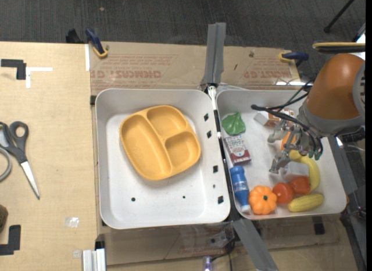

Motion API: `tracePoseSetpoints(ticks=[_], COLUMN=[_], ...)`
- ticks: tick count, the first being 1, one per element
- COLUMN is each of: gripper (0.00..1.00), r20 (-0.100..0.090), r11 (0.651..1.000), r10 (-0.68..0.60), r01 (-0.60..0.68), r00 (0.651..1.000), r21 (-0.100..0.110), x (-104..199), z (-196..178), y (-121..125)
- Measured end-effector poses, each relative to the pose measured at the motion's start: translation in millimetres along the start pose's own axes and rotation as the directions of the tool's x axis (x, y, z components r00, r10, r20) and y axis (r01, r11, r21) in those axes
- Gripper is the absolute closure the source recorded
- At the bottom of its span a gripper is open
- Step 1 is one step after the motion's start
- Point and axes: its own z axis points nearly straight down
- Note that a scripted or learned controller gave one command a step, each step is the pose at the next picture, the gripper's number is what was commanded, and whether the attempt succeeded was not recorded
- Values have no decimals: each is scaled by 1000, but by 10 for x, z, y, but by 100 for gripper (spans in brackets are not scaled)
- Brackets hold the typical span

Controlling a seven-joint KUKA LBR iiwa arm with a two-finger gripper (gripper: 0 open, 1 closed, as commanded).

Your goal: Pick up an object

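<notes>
Camera view shows us the claw (289,148) low in the right white bin (331,206), just beside the curved yellow banana (313,170). We cannot tell its state. We judge the reaching step; next comes closing on the banana.

Left white bin (104,165): one yellow three-compartment plate (160,142), lying flat toward the far side. Bench to the left of the bins: a pair of grey-handled scissors (22,153) with blades pointing near-right, black tape marks (14,66) at the far left, and a small clear scrap (72,222) near the front edge. Far side: a brown cardboard sheet (145,66) with red printing lying under both bins, held by a blue clamp (96,42) at its far-left corner and another blue clamp (295,56) at the far right.
</notes>
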Motion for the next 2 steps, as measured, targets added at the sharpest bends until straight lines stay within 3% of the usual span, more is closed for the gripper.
tracePoseSetpoints(ticks=[1,2], gripper=[0,0], r20=[2,-1], r11=[997,983], r10=[76,184], r01=[-76,-184], r00=[997,983], r21=[0,0], x=[-161,44], z=[-4,1], y=[187,-200])
